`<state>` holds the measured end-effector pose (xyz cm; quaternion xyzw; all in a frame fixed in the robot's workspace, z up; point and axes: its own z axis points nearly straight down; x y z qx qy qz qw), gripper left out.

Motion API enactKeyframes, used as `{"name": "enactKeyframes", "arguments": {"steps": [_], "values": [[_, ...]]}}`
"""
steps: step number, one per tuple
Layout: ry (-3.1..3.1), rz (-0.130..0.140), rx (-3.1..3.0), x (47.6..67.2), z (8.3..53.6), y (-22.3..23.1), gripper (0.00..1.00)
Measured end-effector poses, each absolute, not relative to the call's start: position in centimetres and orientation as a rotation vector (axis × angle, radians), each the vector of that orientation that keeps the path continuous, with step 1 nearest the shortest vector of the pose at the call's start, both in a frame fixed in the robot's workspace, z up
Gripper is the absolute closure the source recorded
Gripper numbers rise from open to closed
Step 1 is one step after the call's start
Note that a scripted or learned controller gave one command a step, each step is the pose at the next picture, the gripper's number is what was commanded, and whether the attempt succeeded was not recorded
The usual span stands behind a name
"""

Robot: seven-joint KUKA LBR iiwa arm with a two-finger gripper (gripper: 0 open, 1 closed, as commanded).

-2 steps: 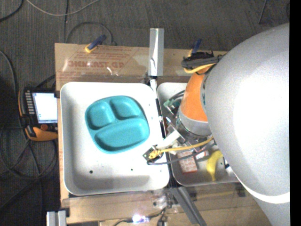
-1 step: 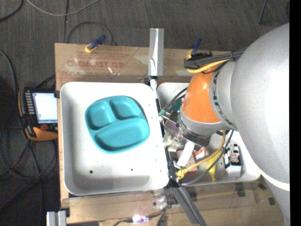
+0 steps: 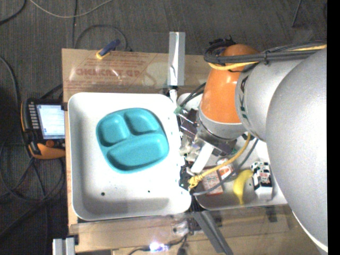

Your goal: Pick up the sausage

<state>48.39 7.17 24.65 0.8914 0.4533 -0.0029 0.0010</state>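
My gripper point(image 3: 192, 155) hangs low over the left end of the right bin point(image 3: 234, 202), close to the wall between the two bins. Its dark body and a white part show below the orange wrist band point(image 3: 226, 92). A yellow cable loops beside it. The grey arm covers most of the right bin, so much of what lies there is hidden. I can make out nothing held in the gripper.
A teal divided plate point(image 3: 133, 138) lies in the left bin point(image 3: 85, 195). In the right bin's front corner lie a yellow banana point(image 3: 241, 186), a red-and-white packet point(image 3: 213, 181) and a small white-and-black object point(image 3: 261, 175). A pendant with a screen point(image 3: 47, 125) sits left of the bench.
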Motion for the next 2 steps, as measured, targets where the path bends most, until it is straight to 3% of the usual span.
{"name": "enactKeyframes", "arguments": {"steps": [1,2], "values": [[1.821,-0.011,2.563,48.6,19.2,0.2,1.00],[1.939,-0.009,2.475,48.3,18.2,-7.3,1.00]]}}
